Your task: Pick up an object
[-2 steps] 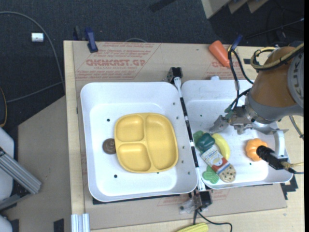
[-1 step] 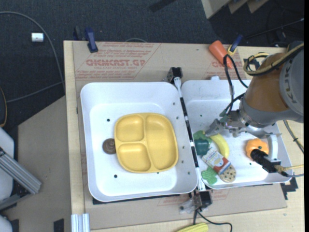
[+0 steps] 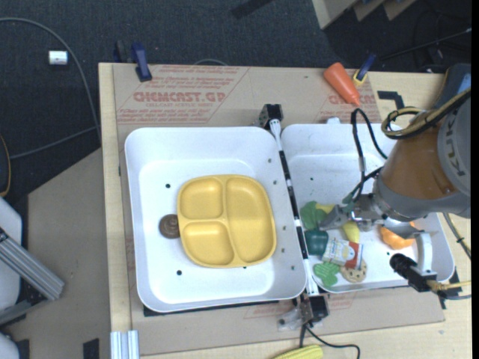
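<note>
The right bin (image 3: 329, 144) holds a cluster of small things near its front left: a light green piece (image 3: 309, 214), a dark green cup-like piece (image 3: 316, 241), a yellow piece (image 3: 350, 232), a red-and-white packet (image 3: 340, 253), a brown round cookie (image 3: 355, 274), a green leaf-shaped piece (image 3: 326, 274) and an orange piece (image 3: 394, 238). My gripper (image 3: 350, 214) hangs low over this cluster, just above the yellow piece, with the grey and orange arm (image 3: 419, 167) behind it. The wrist hides part of the pile.
In the left bin (image 3: 150, 163) lies a yellow divided plate (image 3: 224, 221) with a small brown round thing (image 3: 169, 226) at its left edge. An orange cone-like object (image 3: 342, 83) and a blue clamp (image 3: 140, 62) rest on the bench behind the bins.
</note>
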Action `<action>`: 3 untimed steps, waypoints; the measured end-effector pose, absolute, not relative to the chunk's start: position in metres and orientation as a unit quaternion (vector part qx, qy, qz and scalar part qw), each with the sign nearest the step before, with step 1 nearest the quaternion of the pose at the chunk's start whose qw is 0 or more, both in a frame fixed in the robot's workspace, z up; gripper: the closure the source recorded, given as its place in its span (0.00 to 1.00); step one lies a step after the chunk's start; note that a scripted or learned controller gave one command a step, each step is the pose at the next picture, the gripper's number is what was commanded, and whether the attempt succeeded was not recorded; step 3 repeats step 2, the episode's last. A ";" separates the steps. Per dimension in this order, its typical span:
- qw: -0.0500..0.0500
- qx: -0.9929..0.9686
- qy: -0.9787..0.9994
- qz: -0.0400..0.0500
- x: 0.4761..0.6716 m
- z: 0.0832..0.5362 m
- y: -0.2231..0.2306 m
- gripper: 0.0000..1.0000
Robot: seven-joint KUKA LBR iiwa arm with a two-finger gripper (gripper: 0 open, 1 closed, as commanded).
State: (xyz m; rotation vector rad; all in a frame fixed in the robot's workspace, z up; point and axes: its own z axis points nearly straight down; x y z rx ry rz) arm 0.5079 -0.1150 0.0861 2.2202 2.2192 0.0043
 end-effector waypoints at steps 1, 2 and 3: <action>0.001 0.707 0.707 0.001 0.508 0.095 -0.115 1.00; 0.000 0.706 0.708 0.001 0.536 0.185 -0.036 1.00; 0.000 0.706 0.708 0.001 0.536 0.185 -0.036 1.00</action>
